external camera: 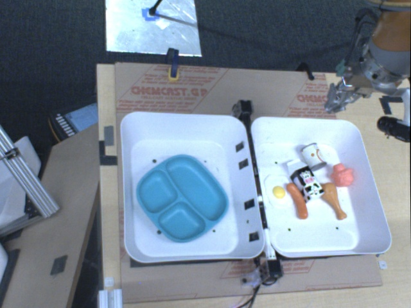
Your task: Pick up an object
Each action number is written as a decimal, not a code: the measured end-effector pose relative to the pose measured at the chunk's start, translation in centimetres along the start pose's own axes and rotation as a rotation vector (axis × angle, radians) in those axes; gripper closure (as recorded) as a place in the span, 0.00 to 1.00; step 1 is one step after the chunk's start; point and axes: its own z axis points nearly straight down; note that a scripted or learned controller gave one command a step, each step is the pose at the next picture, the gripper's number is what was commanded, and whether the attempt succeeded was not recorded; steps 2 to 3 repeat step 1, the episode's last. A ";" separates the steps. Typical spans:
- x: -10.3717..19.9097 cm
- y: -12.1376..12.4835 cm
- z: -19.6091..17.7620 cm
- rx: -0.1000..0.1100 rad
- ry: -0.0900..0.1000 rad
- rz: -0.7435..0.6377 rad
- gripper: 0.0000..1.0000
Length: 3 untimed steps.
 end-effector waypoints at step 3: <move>4.6 0.5 0.0 0.000 0.001 0.000 1.00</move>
